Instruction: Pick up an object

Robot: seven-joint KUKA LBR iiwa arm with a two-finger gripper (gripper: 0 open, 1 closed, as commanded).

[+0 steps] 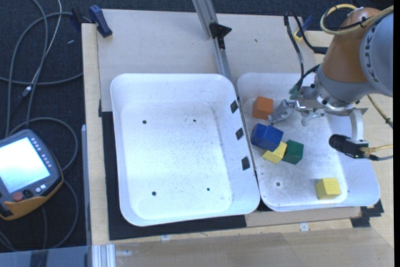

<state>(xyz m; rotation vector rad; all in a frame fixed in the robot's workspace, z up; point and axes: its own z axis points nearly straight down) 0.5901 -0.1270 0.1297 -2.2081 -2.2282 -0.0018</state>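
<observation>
Blocks sit in the right bin (369,187): an orange cube (262,107) near its upper left, a blue cube (267,136) below it touching a yellow block (275,152) and a green cube (292,152), and another yellow cube (327,187) apart, lower right. The tool (289,109) hovers just right of the orange cube, fingers apart, nothing between them. The left bin (125,87) lies beside, on the worktop (156,40).

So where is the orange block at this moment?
The orange block lies in the right bin, near its upper left corner, just above the blue block and left of the gripper.
</observation>
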